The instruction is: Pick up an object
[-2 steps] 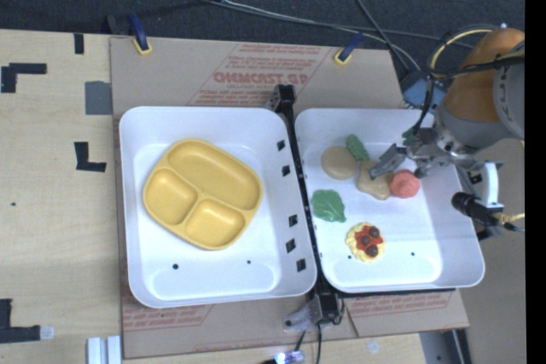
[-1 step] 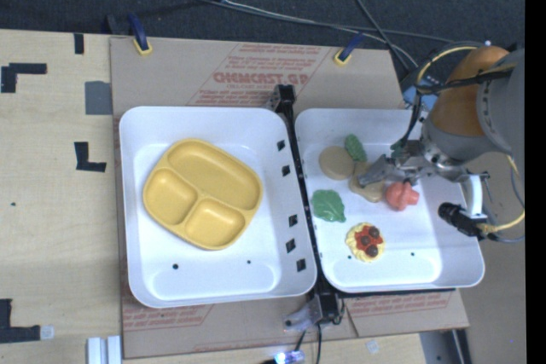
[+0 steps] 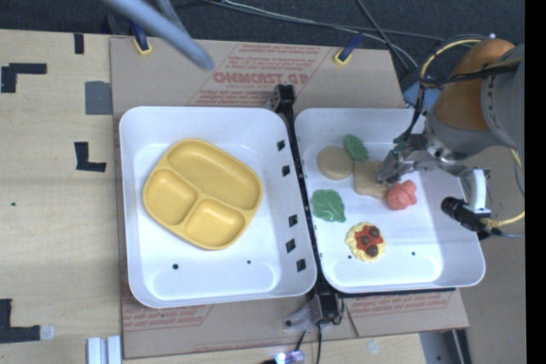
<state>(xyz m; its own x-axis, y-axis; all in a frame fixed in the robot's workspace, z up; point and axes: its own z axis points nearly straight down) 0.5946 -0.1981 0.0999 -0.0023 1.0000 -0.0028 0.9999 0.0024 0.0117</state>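
The arm [image 3: 478, 98] reached over the right bin [image 3: 426, 268]. The left bin [image 3: 153, 277] held a yellow tray [image 3: 202, 193]. The gripper [image 3: 394, 166] sat at a tan piece [image 3: 368, 181], beside a red toy [image 3: 401, 195]; its grip was unclear.

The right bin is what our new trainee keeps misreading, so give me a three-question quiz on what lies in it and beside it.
1. True or false: the yellow divided tray lies in the right bin.
2. How many green toy food pieces lie in the right bin?
3. Which item sits nearest the gripper? A. pizza-like piece B. red piece C. round tan piece

Key: 1. False, it lies in the left bin. 2. Two. 3. B.
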